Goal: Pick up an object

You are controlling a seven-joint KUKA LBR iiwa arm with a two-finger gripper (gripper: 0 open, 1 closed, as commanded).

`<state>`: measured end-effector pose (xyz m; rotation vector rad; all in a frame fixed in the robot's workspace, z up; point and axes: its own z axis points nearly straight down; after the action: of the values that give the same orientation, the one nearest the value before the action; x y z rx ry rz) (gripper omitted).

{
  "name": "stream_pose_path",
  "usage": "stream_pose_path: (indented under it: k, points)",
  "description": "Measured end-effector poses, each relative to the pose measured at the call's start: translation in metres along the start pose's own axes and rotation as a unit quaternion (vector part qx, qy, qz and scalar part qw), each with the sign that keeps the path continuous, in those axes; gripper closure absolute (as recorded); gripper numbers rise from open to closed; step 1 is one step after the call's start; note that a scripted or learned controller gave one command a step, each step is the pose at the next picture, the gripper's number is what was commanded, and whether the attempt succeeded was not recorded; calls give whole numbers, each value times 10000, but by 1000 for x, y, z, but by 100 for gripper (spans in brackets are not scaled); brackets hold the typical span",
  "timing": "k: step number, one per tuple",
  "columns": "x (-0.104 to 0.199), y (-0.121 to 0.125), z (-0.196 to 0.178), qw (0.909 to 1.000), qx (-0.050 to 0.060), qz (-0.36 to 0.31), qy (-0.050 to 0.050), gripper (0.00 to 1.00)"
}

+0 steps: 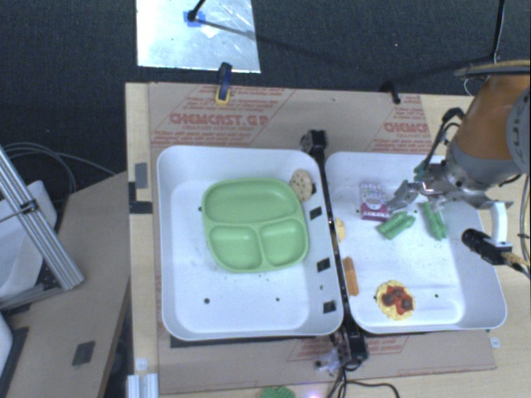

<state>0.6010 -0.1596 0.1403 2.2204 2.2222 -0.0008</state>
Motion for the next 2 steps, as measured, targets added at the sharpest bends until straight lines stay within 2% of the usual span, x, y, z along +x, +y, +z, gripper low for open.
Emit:
stream_pose_path:
  k: [1,2]
  points:
    - [12,18,56,10000,-4,-24,10,0]
    - [12,22,39,10000,-68,-22,11,100]
